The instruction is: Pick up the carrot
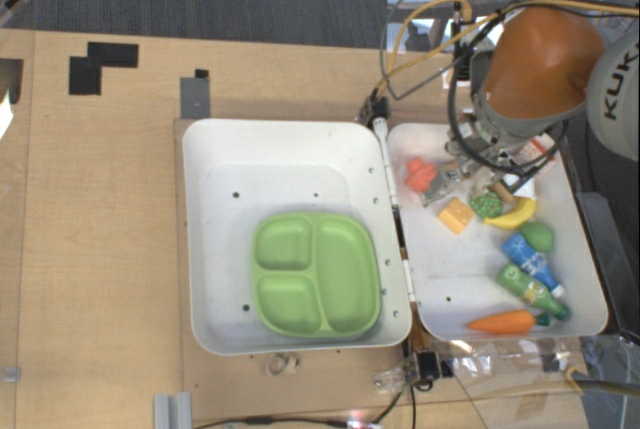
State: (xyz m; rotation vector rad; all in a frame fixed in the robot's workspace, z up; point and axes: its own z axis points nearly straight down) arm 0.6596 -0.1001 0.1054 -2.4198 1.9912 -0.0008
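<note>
Gripper (478,179) hovering at right bin's (590,267) far edge | grasp: cannot tell, wrist blocking | carrot (502,322) lying at near edge, well apart

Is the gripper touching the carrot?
Apart. The camera view shows the carrot at the right bin's near edge, with bottles and bare bin floor between it and the gripper.

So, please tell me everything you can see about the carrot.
The carrot is orange, smooth and plastic-looking, tapering to a point at its left end. It lies flat, nearly level across the picture, along the near edge of the right bin. Its thicker right end meets something dark green, and a green bottle lies just behind it.
</note>
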